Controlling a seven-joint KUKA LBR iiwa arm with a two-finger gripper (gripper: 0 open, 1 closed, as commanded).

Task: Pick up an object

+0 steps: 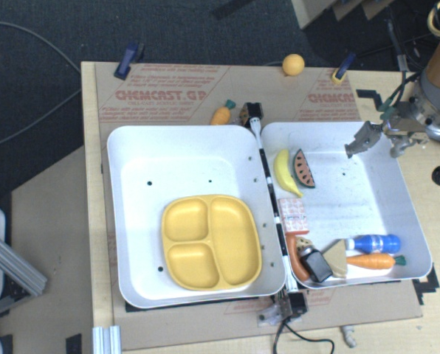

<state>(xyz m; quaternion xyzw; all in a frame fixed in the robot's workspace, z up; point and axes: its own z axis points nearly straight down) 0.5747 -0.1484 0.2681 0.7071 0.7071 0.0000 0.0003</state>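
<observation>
Hovering hand (369,140), grip state unclear; two bins (124,161); one yellow tray (210,240)

Table (94,198): tan board top, red "CHEMCAST" lettering along the 12 o'clock edge. Two shallow white bins sit on it side by side, touching: left bin (131,168), right bin (412,220). Blue clamps at 11 o'clock (128,60) and 1 o'clock (343,67). Orange ball (293,64) at the 12 o'clock edge. Small orange toy (221,114) just beyond the left bin's far rim.
</observation>
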